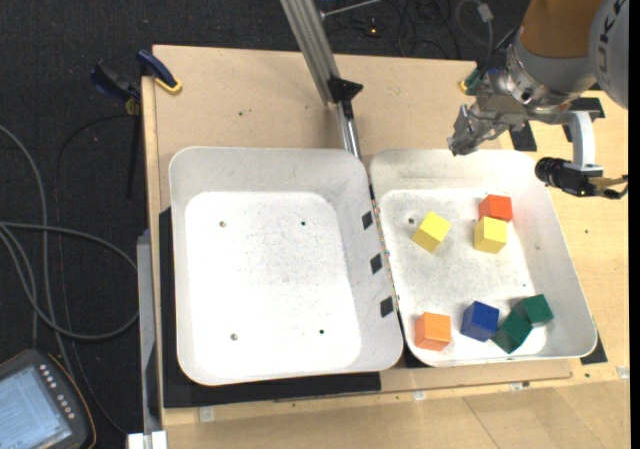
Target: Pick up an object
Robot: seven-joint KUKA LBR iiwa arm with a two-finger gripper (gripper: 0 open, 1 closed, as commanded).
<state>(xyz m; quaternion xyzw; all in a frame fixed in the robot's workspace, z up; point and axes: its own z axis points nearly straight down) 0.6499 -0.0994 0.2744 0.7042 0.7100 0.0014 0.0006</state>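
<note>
Blocks sit in right bin [560, 267]: two yellow blocks [432, 231] and [490, 234] mid-bin, red block [496, 206] touching the right yellow one on its far side. Near edge: orange block [433, 329], blue block [480, 320], two green blocks [537, 309] and [514, 330] touching. Gripper [468, 140] hangs over the bin's far rim, holding nothing; spread or pressed, cannot tell. Left bin [190, 237] beside it.

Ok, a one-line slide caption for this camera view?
Gripper above the right bin's far rim; seven blocks inside.
</note>
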